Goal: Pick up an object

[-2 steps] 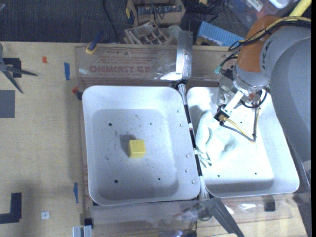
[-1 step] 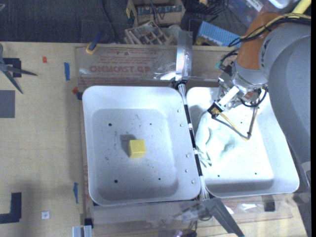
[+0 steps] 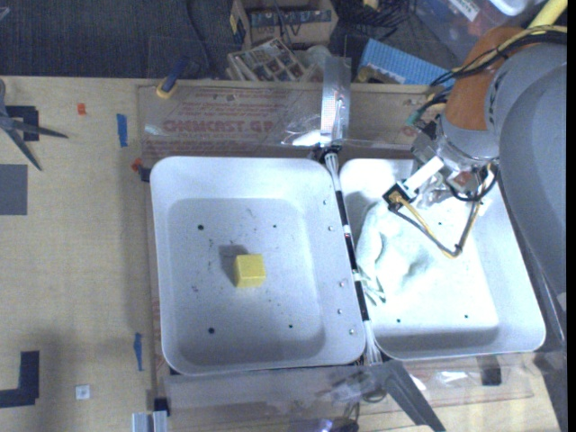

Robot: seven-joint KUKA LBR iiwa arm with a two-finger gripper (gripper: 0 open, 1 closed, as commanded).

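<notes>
A small yellow block [image 3: 250, 270] lies near the middle of the left bin [image 3: 180, 187]. A pale, crumpled whitish thing [image 3: 389, 252] rests against the left wall of the right bin [image 3: 513, 331]; its outline is hard to make out against the white floor. My gripper [image 3: 453, 182] hangs over the far right part of the right bin, below the arm's orange band, well away from the yellow block and to the upper right of the pale thing. Nothing shows between it and the bin floor.
The two bins touch along a shared rim [image 3: 346, 250] with a metal clip [image 3: 335, 115] at its far end. A clear plastic sheet [image 3: 234, 124] lies behind the left bin. Small blue and red bits dot the wooden bench [image 3: 72, 241] at left.
</notes>
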